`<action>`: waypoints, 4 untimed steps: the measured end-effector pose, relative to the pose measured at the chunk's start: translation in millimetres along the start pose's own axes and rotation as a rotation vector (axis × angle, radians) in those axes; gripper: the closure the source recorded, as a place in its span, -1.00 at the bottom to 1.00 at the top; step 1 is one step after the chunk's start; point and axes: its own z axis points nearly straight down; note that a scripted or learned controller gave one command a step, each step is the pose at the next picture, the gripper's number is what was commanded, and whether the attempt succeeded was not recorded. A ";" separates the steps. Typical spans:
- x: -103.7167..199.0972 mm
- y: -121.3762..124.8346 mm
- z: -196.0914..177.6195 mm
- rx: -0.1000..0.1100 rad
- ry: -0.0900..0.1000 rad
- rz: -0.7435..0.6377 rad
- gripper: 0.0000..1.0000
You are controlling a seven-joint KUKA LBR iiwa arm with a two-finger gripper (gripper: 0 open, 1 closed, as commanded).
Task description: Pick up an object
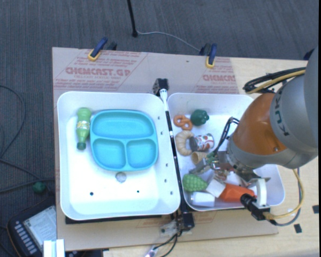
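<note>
The arm (273, 127) reaches in from the right and hangs low over the right-hand bin (275, 189), its orange band bulking above the clutter. The pincer (220, 164) is down among the objects near the middle of that bin, but from where I stand I cannot tell how it is set, or whether anything is in it; the metal parts blur into the jumble beneath.

By my reckoning the pick is at its reaching stage. Nothing is visibly lifted clear of the bin, so the grasp and the raising seem to be left to do.

Which object it is after is a guess. Closest to the pincer are a small can with a red and white label (204, 141), a pale ring-shaped toy (184, 142) just left of the can, and a bumpy green piece (192, 183) below. An orange carrot-like thing (236, 193) lies nearer the front wall, its long axis running roughly left to right with the paler end to the left. The can appears to lie on its side, its axis also roughly left to right. A pretzel (182, 122) and a dark green vegetable toy (199, 116) sit near the far wall.

The left-hand bin (69, 159) carries a blue divided tray (123, 139) and a green bottle (83, 127) lying beside it, long axis running front to back, well apart from the arm.
</note>
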 end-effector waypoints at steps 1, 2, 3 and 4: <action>-0.4 0.8 -10.5 -0.001 0.000 0.001 1.00; -0.6 0.6 -10.3 0.000 0.000 0.001 -1.00; -0.8 1.0 -19.9 0.000 0.000 0.001 1.00; -0.8 0.9 -19.8 0.000 -0.001 0.001 -1.00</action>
